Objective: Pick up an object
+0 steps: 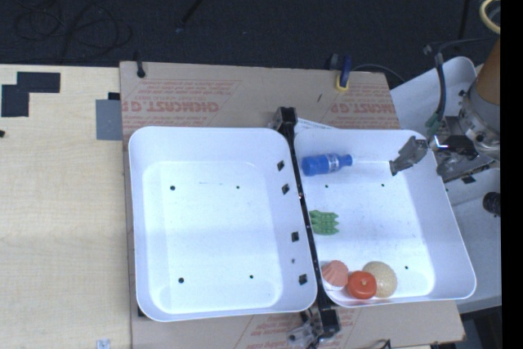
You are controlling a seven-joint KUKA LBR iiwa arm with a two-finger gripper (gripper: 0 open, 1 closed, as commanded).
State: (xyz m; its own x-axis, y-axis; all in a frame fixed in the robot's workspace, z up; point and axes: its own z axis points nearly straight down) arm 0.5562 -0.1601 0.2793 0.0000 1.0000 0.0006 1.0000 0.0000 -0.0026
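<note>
The right bin (441,241) holds several objects. A blue bottle (327,164) lies on its side near the far left corner. A small green object (324,222) rests by the left wall. At the near edge sit a pink piece (334,272), a red round object (361,284) and a beige ball (381,277), all close together. My gripper (430,161) hovers over the bin's far right side, well right of the bottle. It is open, one grey finger (406,155) pointing left, with nothing between the fingers.
The left bin (139,176) stands beside the right one, with a black divider strip (298,208) between them. Both rest on a cardboard sheet (212,98). A blue and yellow clamp (344,71) grips the cardboard's far edge.
</note>
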